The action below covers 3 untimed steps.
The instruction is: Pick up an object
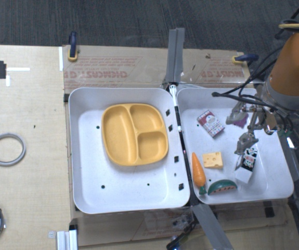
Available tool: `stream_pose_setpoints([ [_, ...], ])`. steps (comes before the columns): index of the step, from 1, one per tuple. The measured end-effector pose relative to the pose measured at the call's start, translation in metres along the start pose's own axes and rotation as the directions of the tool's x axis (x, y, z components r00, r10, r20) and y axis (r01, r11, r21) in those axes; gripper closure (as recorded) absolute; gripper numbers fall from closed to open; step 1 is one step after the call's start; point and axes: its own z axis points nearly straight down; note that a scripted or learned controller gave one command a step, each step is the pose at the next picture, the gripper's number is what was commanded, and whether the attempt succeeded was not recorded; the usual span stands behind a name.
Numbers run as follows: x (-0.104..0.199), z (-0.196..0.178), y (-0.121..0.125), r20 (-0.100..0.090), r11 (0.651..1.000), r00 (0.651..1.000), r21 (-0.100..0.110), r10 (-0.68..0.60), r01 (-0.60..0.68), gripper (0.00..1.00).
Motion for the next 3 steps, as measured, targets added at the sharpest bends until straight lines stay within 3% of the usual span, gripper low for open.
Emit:
stream_pose_setpoints([
  [1,-0.054,0.035,-0.001,0.002,0.937,0.937,0.001,0.35,-0.35,0.0],
  [2,-0.074,0.062,0.021,0.001,0.678,0.678,0.001,0.735,-0.735,0.0],
  [3,-0.063,0.121,0.006,0.001,0.389,0.389,0.003,0.921,-0.921,0.0],
])
